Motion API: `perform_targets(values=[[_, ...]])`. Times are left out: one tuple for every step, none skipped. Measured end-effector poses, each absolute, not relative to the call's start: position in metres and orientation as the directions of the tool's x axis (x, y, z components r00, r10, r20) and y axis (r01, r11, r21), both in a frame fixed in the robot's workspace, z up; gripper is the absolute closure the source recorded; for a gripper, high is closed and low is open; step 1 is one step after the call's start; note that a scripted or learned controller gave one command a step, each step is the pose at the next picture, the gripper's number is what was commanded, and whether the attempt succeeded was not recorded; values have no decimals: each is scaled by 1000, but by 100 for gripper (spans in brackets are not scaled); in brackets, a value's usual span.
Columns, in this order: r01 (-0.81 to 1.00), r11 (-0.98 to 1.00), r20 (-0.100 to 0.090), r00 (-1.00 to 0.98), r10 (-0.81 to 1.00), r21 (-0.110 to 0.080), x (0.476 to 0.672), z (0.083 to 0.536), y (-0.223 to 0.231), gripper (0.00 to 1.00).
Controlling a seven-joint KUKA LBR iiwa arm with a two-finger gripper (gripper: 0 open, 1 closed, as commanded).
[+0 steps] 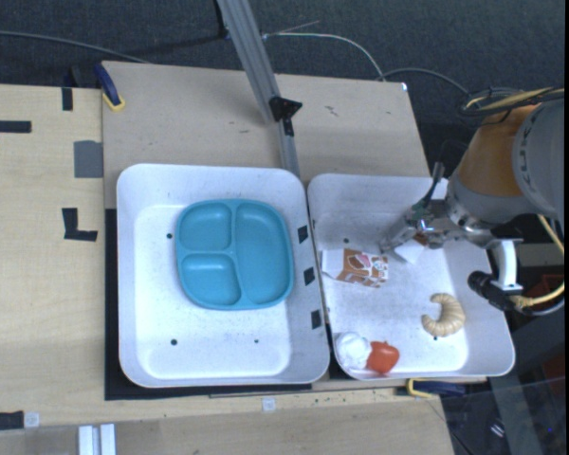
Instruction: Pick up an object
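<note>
The right bin [360,197] holds several small objects. A brown-and-white packet [363,267] lies near its middle left. A tan croissant-shaped toy [444,314] rests at the lower right. A red piece [384,356] and a white piece [354,349] sit together in the front left corner. My gripper [401,241] hangs low over the right bin, just up and right of the packet, and nothing shows in its grasp. The grey arm with its orange band [493,159] comes in from the right.
The left bin [147,349] holds a blue divided plate [235,254]. A grey metal post [251,45] slants over the bench behind the bins. Cables [541,297] hang by the arm at the right edge.
</note>
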State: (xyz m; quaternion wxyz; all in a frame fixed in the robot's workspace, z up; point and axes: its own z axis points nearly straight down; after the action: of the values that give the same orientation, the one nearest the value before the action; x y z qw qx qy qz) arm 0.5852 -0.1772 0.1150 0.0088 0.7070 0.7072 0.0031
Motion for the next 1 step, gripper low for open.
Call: perform_targets(values=[[1000,2,-10,-2,1000,18,585,123,-177,100]])
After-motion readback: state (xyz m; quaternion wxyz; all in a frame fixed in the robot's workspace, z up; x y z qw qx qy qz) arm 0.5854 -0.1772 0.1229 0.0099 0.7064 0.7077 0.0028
